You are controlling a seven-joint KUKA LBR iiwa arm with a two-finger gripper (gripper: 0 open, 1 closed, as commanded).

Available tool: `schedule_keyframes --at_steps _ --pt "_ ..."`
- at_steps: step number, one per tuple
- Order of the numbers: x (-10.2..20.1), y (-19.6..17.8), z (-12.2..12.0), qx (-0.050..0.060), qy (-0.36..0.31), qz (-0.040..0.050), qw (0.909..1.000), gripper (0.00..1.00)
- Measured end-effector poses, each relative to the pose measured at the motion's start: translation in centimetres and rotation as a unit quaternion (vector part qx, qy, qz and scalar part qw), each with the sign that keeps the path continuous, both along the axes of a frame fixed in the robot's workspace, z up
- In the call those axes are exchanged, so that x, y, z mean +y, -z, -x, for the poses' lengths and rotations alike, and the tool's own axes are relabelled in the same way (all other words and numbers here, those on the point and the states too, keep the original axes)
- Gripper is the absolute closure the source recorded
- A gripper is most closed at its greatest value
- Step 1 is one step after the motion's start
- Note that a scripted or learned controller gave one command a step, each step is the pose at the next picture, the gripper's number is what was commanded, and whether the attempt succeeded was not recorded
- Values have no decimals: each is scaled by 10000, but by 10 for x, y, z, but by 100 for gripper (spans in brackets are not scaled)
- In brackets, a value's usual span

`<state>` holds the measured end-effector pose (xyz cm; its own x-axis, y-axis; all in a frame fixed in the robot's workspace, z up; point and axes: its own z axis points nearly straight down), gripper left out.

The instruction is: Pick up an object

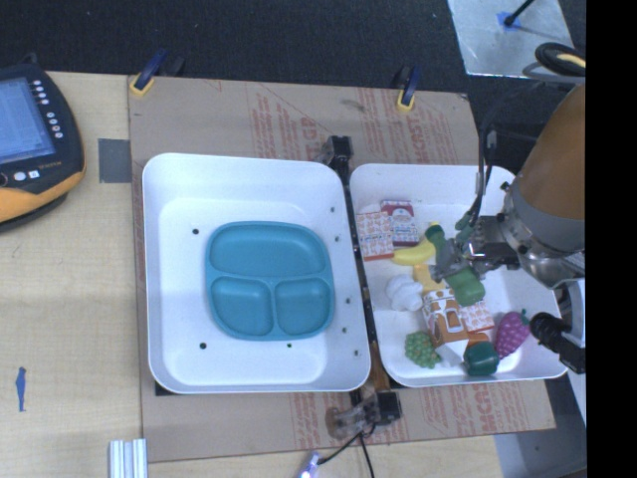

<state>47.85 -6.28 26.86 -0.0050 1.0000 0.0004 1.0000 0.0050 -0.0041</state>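
My gripper (460,257) hangs low over the middle of the right bin (498,179), reaching in from the right. A green block (465,288) lies just below it, touching or nearly touching; I cannot tell which. Around it are a yellow banana (414,257), a small green and yellow piece (435,236), a white object (403,292) and an orange and white carton (453,318). Towards the back lie a red and white carton (399,221) and a patterned box (372,234). Green grapes (421,349), a dark green block (481,358) and purple grapes (512,334) sit along the front.
The left bin (169,267) holds a blue divided plate (269,278). An orange and grey tablet pendant (30,142) lies at the bench's far left. Clamps (404,88) pin the cardboard sheet under the bins.
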Motion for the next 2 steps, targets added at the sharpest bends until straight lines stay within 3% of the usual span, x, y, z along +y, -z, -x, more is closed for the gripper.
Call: schedule_keyframes --at_steps 1,2 --pt "-31 40 3 1 -1 7 10000 100" --pt "-6 10 2 -11 5 -2 10000 100"
